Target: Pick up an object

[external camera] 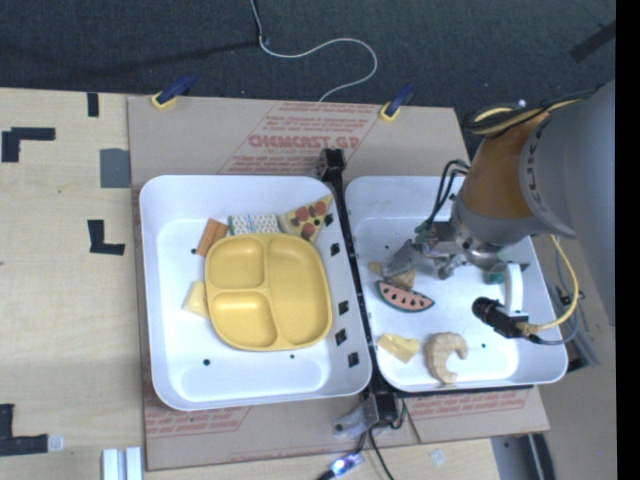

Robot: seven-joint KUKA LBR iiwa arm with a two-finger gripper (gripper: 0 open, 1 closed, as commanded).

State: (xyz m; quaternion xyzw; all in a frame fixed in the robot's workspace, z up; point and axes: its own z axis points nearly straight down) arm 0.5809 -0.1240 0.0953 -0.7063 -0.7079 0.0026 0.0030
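In the right bin [520,368] lie a watermelon slice [405,297], a pale cheese wedge [398,346], a tan croissant-shaped piece [447,355] and a small tan piece [378,268] by the left wall. My gripper [418,256] is low over the middle of this bin, just above and right of the watermelon slice and next to the small tan piece. The wrist hides what lies directly under it.
The left bin [165,268] holds a yellow divided plate [268,290], a pizza slice [308,217], an orange piece [211,236], a patterned piece [254,224] and a yellow wedge [194,298]. A black divider [345,268] separates the bins. Cables [520,320] loop beside the wrist.
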